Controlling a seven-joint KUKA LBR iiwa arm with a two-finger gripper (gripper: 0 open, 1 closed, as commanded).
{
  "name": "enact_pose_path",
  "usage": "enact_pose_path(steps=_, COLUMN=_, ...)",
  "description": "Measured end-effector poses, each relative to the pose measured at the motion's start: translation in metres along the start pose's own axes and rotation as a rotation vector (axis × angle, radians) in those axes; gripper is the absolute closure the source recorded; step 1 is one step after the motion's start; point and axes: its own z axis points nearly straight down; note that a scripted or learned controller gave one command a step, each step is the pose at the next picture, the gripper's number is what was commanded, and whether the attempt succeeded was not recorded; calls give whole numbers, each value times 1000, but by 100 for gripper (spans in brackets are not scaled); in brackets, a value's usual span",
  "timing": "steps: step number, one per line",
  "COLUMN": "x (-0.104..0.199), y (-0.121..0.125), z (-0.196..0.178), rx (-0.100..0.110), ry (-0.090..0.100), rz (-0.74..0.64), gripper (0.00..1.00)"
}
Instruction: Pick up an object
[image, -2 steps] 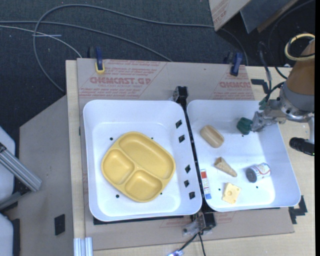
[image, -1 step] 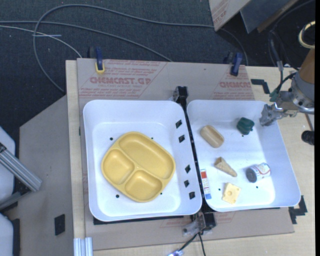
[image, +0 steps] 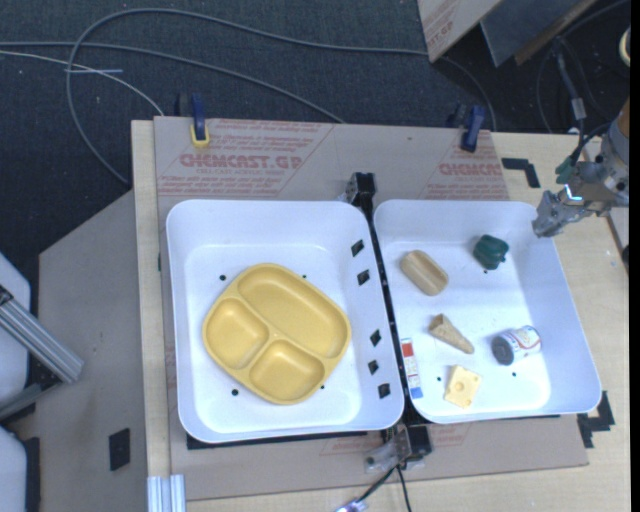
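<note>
The grey metal two-finger gripper (image: 553, 214) hangs over the upper right rim of the right-hand shallow white plastic bin (image: 560, 290), and whether its tips are apart or together I cannot tell. The nearest candidate, a small dark green rounded lump (image: 490, 250), lies in that bin toward eight o'clock from the gripper, close by and compact with no clear long axis. Further on toward eight o'clock sits a tan bread-like oblong (image: 424, 272), smooth and rounded, its long axis running from ten to four o'clock.
</note>
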Motion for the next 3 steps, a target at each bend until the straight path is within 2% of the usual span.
enact_pose_path(steps=1, x=51, y=-20, z=-8, rx=7, ry=5, rz=-4, gripper=100)
enact_pose_path(steps=2, x=98, y=-40, z=7, rx=10, ry=6, rz=-3, gripper=100)
enact_pose_path(steps=3, x=144, y=-50, z=11, rx=9, ry=6, rz=-3, gripper=100)
